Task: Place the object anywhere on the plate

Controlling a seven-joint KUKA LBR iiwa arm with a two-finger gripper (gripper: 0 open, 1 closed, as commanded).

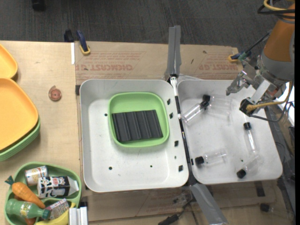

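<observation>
The grey two-finger gripper [253,90] is hovering over the right white bin's [276,168] upper corner; its jaw state is unreadable. Nearest clear plastic tube with black cap [250,139] is lying just below, long axis running downward; green square plate [115,103] is waiting leftward.

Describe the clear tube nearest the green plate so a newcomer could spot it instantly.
Start at the right white bin, which holds several clear tubes with black caps. Go to its upper left, beside the divider between bins: the tube lies tilted, black cap pointing up-right. It sits closest to the green plate.
</observation>
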